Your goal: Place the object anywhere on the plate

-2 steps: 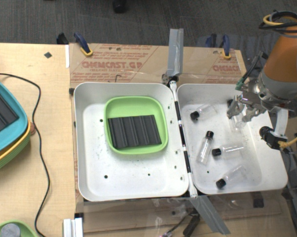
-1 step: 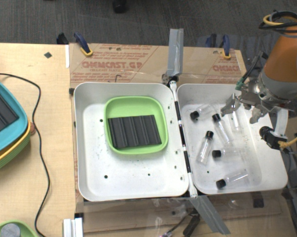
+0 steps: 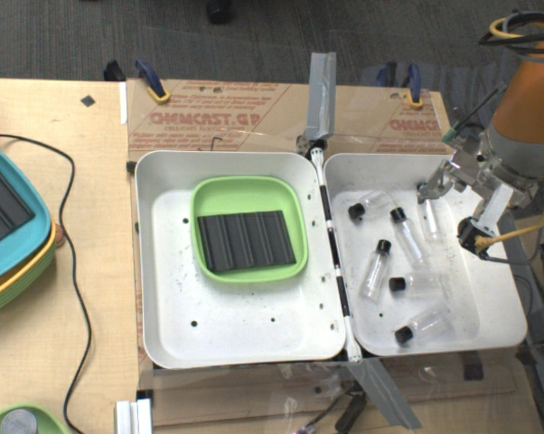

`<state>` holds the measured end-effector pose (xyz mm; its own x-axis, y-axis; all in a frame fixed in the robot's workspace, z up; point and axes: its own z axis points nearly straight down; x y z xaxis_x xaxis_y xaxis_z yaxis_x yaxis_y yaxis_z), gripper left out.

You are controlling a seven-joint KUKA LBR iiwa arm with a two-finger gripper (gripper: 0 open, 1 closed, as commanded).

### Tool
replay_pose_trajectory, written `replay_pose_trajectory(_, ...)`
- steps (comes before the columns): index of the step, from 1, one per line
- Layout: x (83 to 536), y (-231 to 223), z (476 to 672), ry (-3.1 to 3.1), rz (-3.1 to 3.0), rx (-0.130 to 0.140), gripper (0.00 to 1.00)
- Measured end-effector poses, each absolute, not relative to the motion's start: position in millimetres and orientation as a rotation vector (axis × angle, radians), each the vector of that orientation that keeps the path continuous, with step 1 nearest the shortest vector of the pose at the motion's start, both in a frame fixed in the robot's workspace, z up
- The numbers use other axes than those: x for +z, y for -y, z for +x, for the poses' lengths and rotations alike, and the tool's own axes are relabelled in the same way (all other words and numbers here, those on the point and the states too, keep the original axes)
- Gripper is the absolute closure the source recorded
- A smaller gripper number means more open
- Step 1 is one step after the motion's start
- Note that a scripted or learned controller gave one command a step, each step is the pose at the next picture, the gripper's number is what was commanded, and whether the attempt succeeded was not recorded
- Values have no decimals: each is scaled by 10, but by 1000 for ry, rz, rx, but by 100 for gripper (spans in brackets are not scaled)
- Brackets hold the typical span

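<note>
A green plate (image 3: pixel 250 197) with a dark ribbed insert (image 3: pixel 247 240) sits in the left white bin (image 3: pixel 164 324). Several clear vials with black caps lie scattered in the right bin (image 3: pixel 498 319): one at the upper left (image 3: pixel 366 205), one near the middle (image 3: pixel 406 231), one lower (image 3: pixel 375 268) and one toward the front (image 3: pixel 417 327). My gripper (image 3: pixel 433 189) hangs over the right bin's upper right part, just above another clear vial (image 3: pixel 430 221). I cannot tell whether it touches that vial.
A blue and yellow stack of dishes (image 3: pixel 14 233) stands on the wooden table at the far left, with a black cable (image 3: pixel 73 269) trailing beside it. Cardboard (image 3: pixel 218 116) lies behind the bins. A metal divider (image 3: pixel 323 98) rises between them.
</note>
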<state>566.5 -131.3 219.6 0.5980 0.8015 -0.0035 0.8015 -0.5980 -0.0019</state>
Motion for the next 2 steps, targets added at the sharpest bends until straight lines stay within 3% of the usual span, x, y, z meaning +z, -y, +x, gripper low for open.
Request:
replay_pose_trajectory(1, 2258, 1379, 5713, 1070, -2953, 9, 0)
replay_pose_trajectory(2, 2531, 1586, 5760, 320, -3125, 10, 0)
